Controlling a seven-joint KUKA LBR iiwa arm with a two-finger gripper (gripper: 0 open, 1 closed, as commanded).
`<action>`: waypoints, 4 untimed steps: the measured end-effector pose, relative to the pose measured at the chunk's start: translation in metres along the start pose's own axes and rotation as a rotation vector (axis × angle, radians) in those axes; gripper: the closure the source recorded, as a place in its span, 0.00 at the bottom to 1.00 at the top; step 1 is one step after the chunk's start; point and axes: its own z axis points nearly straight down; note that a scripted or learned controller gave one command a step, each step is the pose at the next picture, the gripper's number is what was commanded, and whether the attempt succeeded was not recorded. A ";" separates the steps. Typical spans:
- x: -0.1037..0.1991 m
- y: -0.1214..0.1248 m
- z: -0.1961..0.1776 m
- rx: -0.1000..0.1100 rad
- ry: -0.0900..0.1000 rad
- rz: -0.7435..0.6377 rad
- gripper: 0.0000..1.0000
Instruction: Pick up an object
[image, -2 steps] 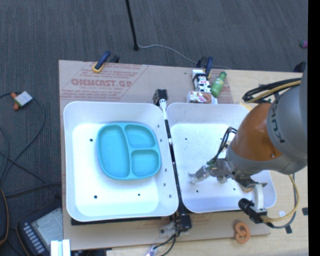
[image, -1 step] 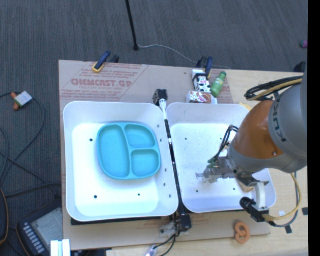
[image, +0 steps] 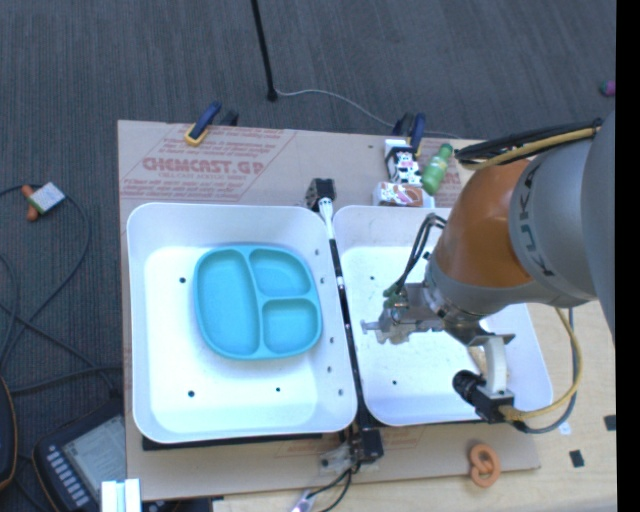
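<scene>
Left bin (image: 160, 240) holds blue tray (image: 258, 302).

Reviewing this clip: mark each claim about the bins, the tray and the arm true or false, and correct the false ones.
1. A blue divided tray lies in the left bin. True.
2. The tray has three compartments. True.
3. The gripper is over the left bin. False: it is over the right bin.
4. The band above the arm's wrist is green. False: the band is orange.
5. A green-capped item sits inside the right bin. False: it sits on the board beyond the bin's far edge.
</scene>
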 end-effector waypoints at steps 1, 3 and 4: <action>0.000 0.000 0.000 0.000 0.000 0.000 0.00; -0.075 0.061 0.087 -0.010 -0.007 0.004 1.00; -0.075 0.061 0.087 -0.009 -0.007 0.004 0.00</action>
